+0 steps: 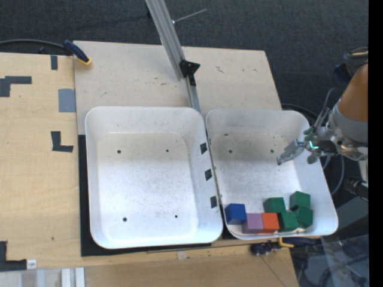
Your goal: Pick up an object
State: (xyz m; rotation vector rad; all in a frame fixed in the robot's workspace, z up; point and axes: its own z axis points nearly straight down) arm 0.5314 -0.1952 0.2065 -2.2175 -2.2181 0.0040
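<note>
Several small blocks lie bunched along the near wall of the right bin [263, 124]: a blue block [235, 213], a purple block [255, 222], an orange block [270, 221] and several green blocks [296, 209]. My gripper [297, 154] hangs over the right side of this bin, well behind the blocks and apart from them. Its fingers are spread open with nothing between them. The grey arm with its orange band [356, 100] comes in from the right edge.
The left bin [96, 160] sits beside the right one, sharing a middle wall. A slanted metal rail [170, 34] runs from the top down to the bins' junction. A blue and yellow clamp [78, 51] lies at the bench's far left.
</note>
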